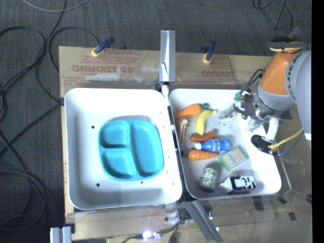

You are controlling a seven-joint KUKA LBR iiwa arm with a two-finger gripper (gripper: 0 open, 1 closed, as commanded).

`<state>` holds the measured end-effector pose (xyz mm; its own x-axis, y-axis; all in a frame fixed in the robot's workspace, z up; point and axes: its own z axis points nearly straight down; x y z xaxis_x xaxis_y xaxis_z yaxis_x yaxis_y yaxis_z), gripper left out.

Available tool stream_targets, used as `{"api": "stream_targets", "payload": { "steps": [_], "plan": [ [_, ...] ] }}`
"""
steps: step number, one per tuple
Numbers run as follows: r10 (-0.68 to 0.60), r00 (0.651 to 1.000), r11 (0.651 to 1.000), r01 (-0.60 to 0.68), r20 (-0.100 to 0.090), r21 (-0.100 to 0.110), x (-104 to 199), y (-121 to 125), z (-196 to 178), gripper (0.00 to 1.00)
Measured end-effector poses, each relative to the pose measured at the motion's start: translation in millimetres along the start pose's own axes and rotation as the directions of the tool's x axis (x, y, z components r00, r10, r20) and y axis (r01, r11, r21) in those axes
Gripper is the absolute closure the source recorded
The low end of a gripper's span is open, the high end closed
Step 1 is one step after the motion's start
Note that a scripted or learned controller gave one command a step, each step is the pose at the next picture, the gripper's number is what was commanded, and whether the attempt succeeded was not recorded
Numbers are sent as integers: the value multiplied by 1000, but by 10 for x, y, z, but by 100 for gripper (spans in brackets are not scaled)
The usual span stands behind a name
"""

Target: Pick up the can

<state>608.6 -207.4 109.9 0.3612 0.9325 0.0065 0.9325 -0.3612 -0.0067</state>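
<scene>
1. Dark grey carpet floor [152,9] surrounds the counter [126,67].
2. Black and pale cables [30,39] trail loosely across the floor.
3. The counter's brown top carries faint red lettering and two blue-yellow clamps [103,46] along its far edge.

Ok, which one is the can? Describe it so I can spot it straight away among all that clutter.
Look in the right-hand bin, at its near edge, left of the black-and-white object. The can lies just below the lower carrot and left of the speckled green packet. It is the small green-labelled cylinder, lying on its side, unlike the toy vegetables and the blue bottle.
</scene>
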Motion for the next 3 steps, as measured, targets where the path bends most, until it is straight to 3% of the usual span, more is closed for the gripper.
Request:
{"api": "stream_targets", "payload": {
  "steps": [1, 2, 3],
  "plan": [
    [-1, 1000, 1000, 1, 3, 5, -6, -8, -38, 100],
    [-2, 1000, 1000, 2, 3, 5, 2, -9, -36, 0],
    [-46, 999, 999, 46, 7, 1, -420, -975, -458, 0]
  ]
}}
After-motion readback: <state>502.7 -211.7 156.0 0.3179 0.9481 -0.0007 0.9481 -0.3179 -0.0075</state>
